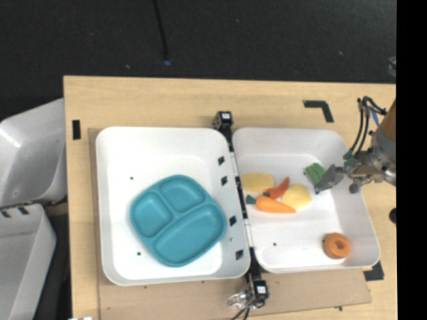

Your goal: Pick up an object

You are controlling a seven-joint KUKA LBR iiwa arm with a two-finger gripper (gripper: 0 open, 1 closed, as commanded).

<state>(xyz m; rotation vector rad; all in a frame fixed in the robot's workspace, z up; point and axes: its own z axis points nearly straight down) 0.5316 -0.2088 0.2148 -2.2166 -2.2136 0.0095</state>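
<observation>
Approach comes first: we bring the pincer (328,179) in over the right bin (293,255), beside a small green piece (313,172); whether it is spread or closed we cannot tell. Nothing is lifted yet. Next we must settle squarely over the piece, clear of the orange carrot (275,206).

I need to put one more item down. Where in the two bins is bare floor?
Left bin: bare floor along its top and left sides, around the blue plate. Right bin: bare at the top and bottom left, beside the orange ring. Crowded in the middle: carrot, yellow pieces, green piece.
</observation>
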